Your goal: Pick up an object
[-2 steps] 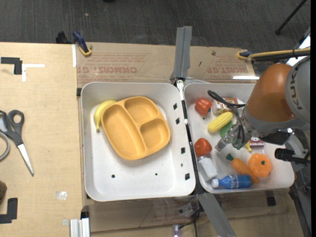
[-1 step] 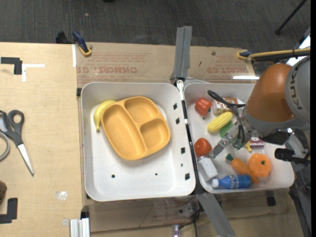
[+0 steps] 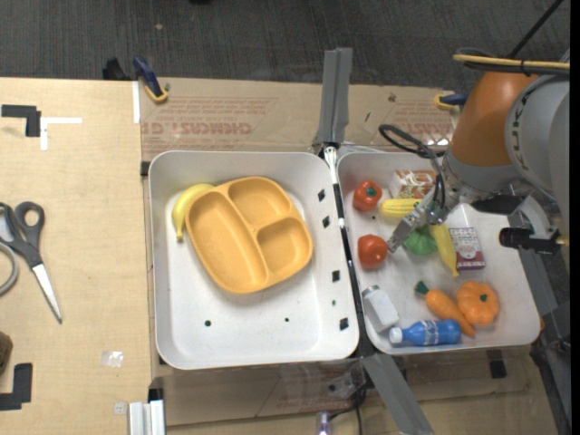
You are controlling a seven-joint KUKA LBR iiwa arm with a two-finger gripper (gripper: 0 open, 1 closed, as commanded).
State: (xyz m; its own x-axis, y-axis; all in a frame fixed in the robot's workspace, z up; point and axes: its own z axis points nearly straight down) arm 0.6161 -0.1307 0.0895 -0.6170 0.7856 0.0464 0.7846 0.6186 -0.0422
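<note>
My gripper (image 3: 410, 227) hangs low in the right bin (image 3: 517, 338), reaching in from the right. Its tip is just above and left of a green toy (image 3: 421, 243), between a yellow corn cob (image 3: 397, 208) and a red tomato (image 3: 372, 251). Nothing can be seen held in it. A second red vegetable (image 3: 366, 196) lies at the bin's back left. A yellow banana (image 3: 445, 248) and a small red and white carton (image 3: 467, 247) lie right of the green toy, partly under the arm.
The front of the right bin holds an orange pumpkin (image 3: 478, 303), a carrot (image 3: 440, 304), a blue bottle (image 3: 426, 333) and a white block (image 3: 380, 306). The left bin (image 3: 245, 333) holds an orange divided plate (image 3: 246, 232) and a banana (image 3: 185, 208). Scissors (image 3: 32, 252) lie on the bench at left.
</note>
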